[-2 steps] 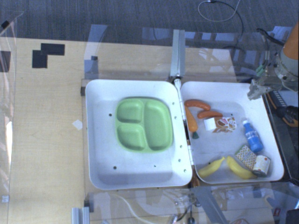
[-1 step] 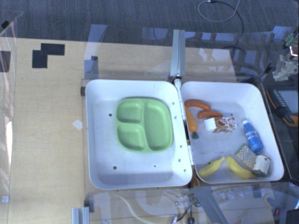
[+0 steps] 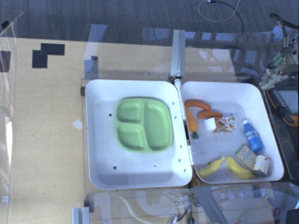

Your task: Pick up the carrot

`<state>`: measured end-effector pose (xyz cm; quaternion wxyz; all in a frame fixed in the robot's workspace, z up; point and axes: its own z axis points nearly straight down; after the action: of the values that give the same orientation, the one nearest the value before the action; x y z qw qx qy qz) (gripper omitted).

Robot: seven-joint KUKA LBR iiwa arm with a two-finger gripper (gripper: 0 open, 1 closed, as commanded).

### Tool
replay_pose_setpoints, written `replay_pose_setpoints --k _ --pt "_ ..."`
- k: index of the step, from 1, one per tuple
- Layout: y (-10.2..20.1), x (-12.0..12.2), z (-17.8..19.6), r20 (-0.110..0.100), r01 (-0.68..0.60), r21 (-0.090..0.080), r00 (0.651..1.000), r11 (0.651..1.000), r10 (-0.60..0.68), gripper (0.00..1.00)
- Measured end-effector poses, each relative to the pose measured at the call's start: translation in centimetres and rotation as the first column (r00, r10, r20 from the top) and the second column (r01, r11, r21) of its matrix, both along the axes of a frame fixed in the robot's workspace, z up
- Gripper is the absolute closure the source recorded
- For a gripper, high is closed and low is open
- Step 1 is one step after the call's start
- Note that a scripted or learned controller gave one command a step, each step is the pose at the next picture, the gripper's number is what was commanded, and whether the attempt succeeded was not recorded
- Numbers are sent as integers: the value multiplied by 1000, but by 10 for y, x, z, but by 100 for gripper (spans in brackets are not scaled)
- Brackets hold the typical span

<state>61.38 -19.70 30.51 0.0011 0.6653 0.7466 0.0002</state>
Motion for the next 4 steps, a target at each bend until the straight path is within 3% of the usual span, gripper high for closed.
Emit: replay_pose_setpoints --k 2,3,4 --pt "3 5 21 7 -15 -4 1000 1000 15 100" --pt "-8 -17 -2 1 -117 -1 993 993 117 100" --pt "-7 -15 8 4 -122 -3 993 993 122 100"
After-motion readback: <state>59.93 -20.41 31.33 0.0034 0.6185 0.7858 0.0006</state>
